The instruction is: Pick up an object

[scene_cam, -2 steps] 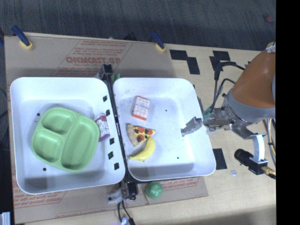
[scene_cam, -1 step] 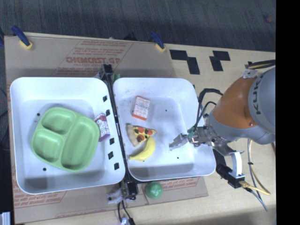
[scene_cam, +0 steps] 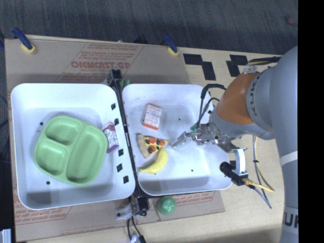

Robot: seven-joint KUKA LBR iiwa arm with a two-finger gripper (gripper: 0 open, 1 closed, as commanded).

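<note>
In the right bin (scene_cam: pixel 202 173) lie a yellow banana (scene_cam: pixel 157 163), a toy pizza slice (scene_cam: pixel 150 144) just above it, and a small orange and white box (scene_cam: pixel 152 116) further back. My gripper (scene_cam: pixel 177 140) hangs low over the middle of this bin, pointing left. It is a short way right of the pizza slice and banana, apart from both. Nothing shows in its grasp. The grey arm with its orange band (scene_cam: pixel 238 103) reaches in from the right.
The left bin (scene_cam: pixel 25 186) holds a green divided plate (scene_cam: pixel 71 148) and a small purple packet (scene_cam: pixel 110 135) against its right wall. A green ball (scene_cam: pixel 166 204) rests on the cardboard in front of the bins. Blue clamps (scene_cam: pixel 23 39) grip the board's far edge.
</note>
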